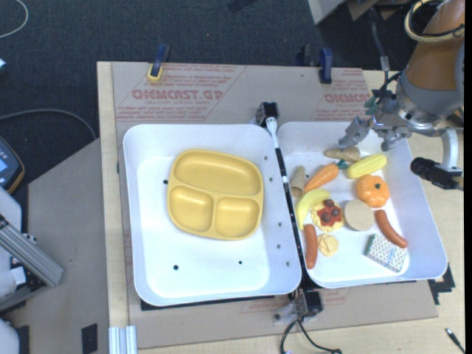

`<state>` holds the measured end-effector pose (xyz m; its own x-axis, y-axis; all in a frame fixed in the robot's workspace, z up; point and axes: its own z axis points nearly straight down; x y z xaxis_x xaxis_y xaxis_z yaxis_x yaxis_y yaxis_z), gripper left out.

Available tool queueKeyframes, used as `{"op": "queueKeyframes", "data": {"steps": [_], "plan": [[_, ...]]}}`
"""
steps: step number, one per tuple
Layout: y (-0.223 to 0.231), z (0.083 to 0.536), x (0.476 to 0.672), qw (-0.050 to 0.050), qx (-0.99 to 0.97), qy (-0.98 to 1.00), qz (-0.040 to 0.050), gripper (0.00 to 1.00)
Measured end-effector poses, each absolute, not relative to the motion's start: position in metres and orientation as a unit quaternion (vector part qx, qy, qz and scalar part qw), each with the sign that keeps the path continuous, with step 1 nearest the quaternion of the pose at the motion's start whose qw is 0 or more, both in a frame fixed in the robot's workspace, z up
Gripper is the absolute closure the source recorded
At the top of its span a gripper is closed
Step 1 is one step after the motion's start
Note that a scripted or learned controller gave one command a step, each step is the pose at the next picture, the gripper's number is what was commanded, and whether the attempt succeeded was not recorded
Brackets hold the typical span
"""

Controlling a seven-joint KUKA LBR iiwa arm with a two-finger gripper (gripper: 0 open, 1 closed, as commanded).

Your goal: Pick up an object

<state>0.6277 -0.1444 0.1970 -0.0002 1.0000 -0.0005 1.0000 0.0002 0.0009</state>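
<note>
Nearest the camera in the right bin [431, 260] lay a small patterned blue-and-white block [386, 254], tilted, close to the near rim. Just beyond it a red sausage [390, 228] ran slantwise, beside a round tan disc [359, 215], and to the left stood a second sausage [310, 245] lying lengthwise next to a small yellow piece [329, 244]. A little pizza slice with red topping [329, 214] touched a curved banana [307, 202]. Farther in sat an orange pumpkin-like fruit [373, 190], a carrot [321, 177] pointing toward the divider, and a yellow corn cob [366, 166]. At the far end of the cluster a beige, knobbly piece [342, 153] lay just below and left of the gripper [377, 130], which hung over the bin's far right part with its fingers spread apart and nothing between them. The toys crowded the middle of the right bin, leaving bare floor along its right wall and far corner. The left bin [144, 220] held a yellow divided plate [216, 195] near its centre, with open white floor all round it, widest on the near side. Two clamps [155, 64] gripped the board's far edge.
</note>
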Motion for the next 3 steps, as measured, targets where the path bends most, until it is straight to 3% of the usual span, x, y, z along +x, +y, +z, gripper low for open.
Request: {"op": "queueKeyframes", "data": {"steps": [1,2,3], "plan": [[-0.136,0.142,0.622,-0.002,0.707,0.707,-0.001,0.0],[-0.136,0.095,0.625,0.004,0.707,0.707,0.0021,0.0],[-0.136,0.109,0.626,0.006,0.707,0.707,0.0036,1.0]]}}
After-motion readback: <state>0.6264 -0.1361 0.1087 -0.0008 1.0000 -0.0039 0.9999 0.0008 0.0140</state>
